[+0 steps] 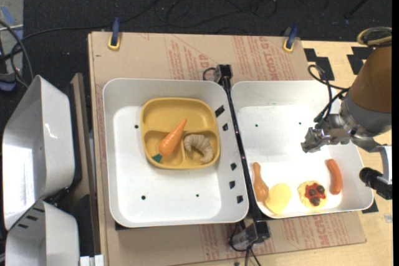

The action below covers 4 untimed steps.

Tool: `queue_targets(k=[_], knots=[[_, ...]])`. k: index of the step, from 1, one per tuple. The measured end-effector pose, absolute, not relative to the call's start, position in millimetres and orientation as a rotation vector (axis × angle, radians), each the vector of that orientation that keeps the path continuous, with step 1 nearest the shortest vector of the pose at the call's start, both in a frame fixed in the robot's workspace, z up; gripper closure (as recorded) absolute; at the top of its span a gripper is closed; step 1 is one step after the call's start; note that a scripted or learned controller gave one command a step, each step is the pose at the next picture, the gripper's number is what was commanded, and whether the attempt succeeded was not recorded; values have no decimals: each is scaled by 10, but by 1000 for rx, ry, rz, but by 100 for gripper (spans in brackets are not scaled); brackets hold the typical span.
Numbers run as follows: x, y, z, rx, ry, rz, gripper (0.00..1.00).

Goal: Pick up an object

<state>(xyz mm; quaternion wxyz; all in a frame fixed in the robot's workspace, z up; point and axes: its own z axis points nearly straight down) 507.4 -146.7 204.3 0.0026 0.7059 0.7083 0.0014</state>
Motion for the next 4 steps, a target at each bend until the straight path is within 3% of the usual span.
queue_targets(k=[1, 3, 4], knots=[[5284, -882, 2095, 2210, 2231, 4, 100], [5439, 271, 2016, 2212, 2232, 1, 100], [5661, 802, 2079, 2211, 2231, 5, 100]])
